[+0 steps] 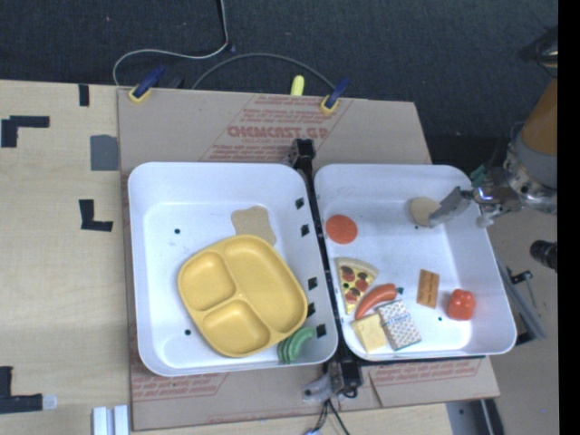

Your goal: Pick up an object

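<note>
Grey claw (446, 208) is hovering just right of the tan round piece (422, 210) in the right bin (485, 243), finger state indeterminable.

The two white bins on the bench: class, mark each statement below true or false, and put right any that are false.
1. The yellow divided tray lies in the left bin. True.
2. The pizza slice lies in the left bin. False: it lies in the right bin, near the divider between the bins.
3. The gripper is over the right bin, next to the tan round piece. True.
4. The red tomato-like piece sits on the yellow tray. False: it lies on the right bin's floor, towards its right wall.
5. A green piece lies at the tray's lower right edge. True.
</note>
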You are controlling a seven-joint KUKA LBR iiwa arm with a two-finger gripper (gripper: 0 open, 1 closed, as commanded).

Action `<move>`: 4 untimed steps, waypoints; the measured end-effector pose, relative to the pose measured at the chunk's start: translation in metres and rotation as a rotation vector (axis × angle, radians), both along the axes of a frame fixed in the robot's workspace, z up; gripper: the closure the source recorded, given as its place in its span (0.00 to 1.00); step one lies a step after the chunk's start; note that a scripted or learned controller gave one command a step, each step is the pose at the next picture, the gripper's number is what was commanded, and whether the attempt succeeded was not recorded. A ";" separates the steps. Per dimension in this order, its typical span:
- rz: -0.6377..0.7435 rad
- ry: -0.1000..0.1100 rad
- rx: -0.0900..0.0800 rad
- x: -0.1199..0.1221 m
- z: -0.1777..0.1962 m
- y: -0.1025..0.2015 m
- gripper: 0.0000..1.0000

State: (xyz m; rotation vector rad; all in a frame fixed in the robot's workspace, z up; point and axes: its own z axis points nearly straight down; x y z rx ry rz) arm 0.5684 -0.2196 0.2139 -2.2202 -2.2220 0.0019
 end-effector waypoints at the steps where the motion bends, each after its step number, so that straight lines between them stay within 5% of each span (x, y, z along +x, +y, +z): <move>1: 0.003 0.004 0.000 0.037 -0.117 -0.003 0.00; 2: 0.002 0.007 0.007 0.101 -0.131 -0.001 0.00; 3: 0.002 -0.004 -0.003 0.101 -0.118 -0.003 1.00; 4: 0.004 0.007 0.005 0.032 -0.122 0.083 1.00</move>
